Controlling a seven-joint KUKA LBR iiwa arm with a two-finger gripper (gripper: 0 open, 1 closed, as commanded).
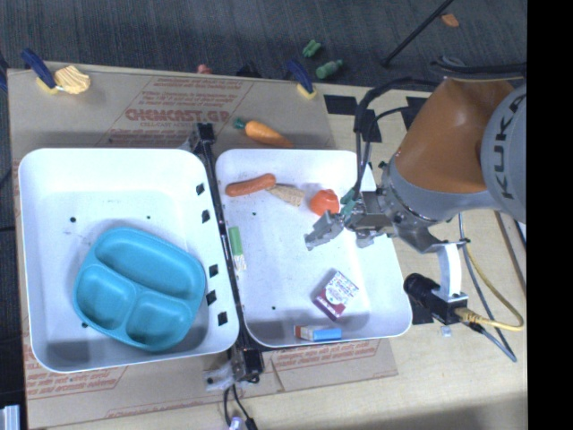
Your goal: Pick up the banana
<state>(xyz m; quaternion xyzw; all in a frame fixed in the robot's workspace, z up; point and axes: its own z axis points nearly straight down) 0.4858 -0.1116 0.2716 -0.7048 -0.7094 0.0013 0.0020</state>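
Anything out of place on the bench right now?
Yes. A carrot lies on the cardboard behind the right bin, outside both bins. Nothing in the bins looks clearly like a banana. The gripper hangs over the right bin, with nothing seen between its fingers.

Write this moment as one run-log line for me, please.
pincer: over right bin, near red round item | left bin: blue divided tray | pick: not yet done

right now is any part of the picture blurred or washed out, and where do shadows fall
Camera view: the white right bin is bright, its floor nearly washed out; the gripper looks soft and smeared; a faint shadow lies beneath the blue tray in the left bin.
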